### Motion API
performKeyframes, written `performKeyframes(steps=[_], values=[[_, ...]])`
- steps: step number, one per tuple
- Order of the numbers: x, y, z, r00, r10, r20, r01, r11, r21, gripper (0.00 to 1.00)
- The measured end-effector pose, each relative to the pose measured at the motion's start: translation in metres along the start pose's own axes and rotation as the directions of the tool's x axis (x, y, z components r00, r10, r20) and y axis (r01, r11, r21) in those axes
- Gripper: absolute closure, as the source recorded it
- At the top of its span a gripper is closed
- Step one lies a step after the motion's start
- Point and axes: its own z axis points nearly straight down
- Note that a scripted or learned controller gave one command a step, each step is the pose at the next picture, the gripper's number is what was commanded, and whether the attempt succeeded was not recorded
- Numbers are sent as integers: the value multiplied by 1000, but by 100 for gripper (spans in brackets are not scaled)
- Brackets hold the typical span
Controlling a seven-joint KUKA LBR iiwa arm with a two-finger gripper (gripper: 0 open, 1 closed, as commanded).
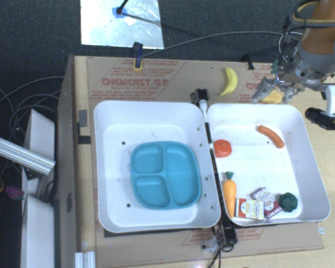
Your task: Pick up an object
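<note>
Gripper point(274, 88) poised above right bin's point(310, 149) far rim, fingers spread, with a yellow piece point(273, 97) between them (grasp unconfirmed). Judged light, rigid, smooth plastic, likely slippery; best pinched across its narrow middle. Sausage point(271, 136) lying near, inside bin.

Tray point(166, 174) in L bin point(109, 149); carrot point(229, 189), sausage point(271, 136) in R bin point(307, 166).

One fixed camera, mounted above the table point(156, 74), looking down at a slant; both white bins, left point(109, 121) and right point(307, 149), fall fully within frame at middling distance; the arm point(324, 32) enters from the upper right; dark floor point(28, 32) borders top and left.
</note>
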Motion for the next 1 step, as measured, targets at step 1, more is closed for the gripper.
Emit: performKeyframes(steps=[1], values=[[-56, -3, 114, 1000, 1, -2, -1, 1000, 9, 0]])
